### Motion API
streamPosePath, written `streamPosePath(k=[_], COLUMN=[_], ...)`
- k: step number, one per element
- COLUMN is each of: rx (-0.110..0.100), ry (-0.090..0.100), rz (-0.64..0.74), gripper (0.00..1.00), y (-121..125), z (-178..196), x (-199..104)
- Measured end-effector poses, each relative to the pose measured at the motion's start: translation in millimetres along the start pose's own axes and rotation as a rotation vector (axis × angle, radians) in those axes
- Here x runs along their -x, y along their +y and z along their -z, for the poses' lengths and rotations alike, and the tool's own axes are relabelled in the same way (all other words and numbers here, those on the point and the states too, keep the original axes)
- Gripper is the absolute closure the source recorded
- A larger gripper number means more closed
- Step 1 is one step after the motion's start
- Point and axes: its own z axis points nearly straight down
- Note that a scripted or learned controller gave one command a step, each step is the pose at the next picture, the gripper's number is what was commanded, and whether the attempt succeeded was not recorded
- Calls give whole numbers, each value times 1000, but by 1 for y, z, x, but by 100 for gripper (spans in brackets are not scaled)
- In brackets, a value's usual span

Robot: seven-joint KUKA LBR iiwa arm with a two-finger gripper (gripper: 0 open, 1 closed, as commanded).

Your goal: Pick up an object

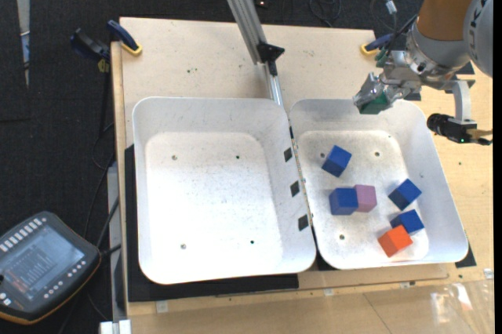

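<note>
White right bin holds blocks; arm above its far rim. Gripper grip state: cannot tell. Target lone blue block, apart from others; descend centred, square to faces.

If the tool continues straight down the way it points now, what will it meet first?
Probably the back rim of the right bin, or the bare floor just inside it. The tool hangs over that edge, away from the nearest blue cube. Depth is unclear from this view.
</note>
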Motion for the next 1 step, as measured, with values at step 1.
streamPosePath(k=[1], rx=[-4], ry=[2], rz=[-1], gripper=[100], y=[1], z=[15], x=[0])
